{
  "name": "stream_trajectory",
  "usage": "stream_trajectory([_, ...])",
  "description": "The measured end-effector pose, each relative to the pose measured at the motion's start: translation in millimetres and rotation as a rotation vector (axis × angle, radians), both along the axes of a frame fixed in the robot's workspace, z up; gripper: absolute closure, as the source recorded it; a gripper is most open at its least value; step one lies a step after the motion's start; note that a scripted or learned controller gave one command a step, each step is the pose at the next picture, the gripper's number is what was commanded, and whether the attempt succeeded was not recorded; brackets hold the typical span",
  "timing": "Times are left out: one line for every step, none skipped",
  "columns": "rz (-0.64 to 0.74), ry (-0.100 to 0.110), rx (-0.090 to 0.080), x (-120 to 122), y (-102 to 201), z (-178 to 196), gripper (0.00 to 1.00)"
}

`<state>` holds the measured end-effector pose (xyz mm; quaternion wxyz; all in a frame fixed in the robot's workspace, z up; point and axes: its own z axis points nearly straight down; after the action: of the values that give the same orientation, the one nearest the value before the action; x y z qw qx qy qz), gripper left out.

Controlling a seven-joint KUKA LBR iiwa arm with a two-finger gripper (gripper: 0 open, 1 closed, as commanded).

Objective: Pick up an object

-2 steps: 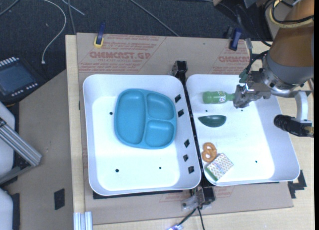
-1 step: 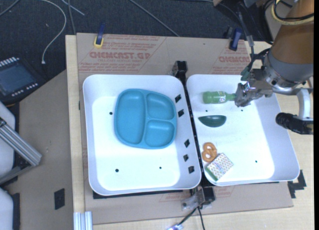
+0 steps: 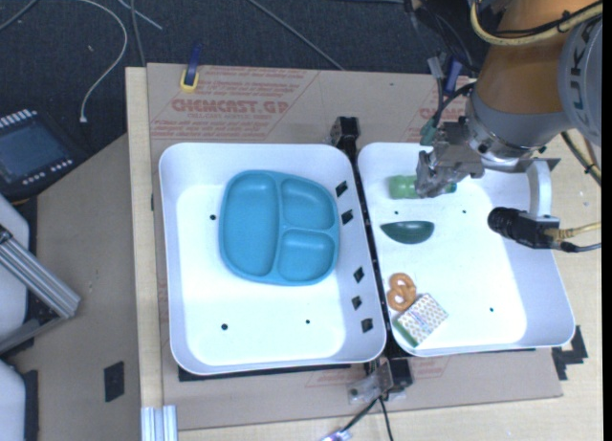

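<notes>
Landmark: right shallow white plastic bin (image 3: pixel 535 315), all places given against it.
Arm: grey KUKA arm with orange band (image 3: pixel 531 42), reaching in over the bin's far right corner, wrist tipped down toward the far-left part of the floor; pose reads as a descent onto a target there.
Left bin: second shallow white plastic bin (image 3: pixel 191 315), touching the landmark's left wall; holds a light-blue three-compartment plastic tray (image 3: pixel 279 227), flat, well apart from the arm; no part in this grasp, by the look of it.
Gripper: two-finger metal gripper (image 3: pixel 435 181), low over the far-left floor of the landmark bin; finger spread cannot tell, tips too cluttered to read; nothing seen held between them.
Target, likely: small light-green rounded plastic object (image 3: pixel 402 186), far-left corner of the bin, just beside the gripper on its left, partly hidden by it; contact cannot tell.
Black part: black cylindrical fitting with cable (image 3: pixel 521 226), over the right half of the bin, seemingly rig hardware, not a pick item.
Bowl: dark-green shallow bowl-like piece (image 3: pixel 407 231), near side of the gripper, close to the left wall; near enough to be nudged on a shifted descent.
Packet: small patterned square packet (image 3: pixel 422 317), near-left corner, well apart from the gripper.
Pretzel: brown pretzel-shaped toy (image 3: pixel 402 289), just beyond the packet, against the left wall.
Obstruction: left wall close to the green object, little room for a finger on that side.
</notes>
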<state>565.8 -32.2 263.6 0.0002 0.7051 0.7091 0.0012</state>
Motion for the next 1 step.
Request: stream_trajectory([-0.001,0.0,-0.001,9.5,49.6,0.8,1.0])
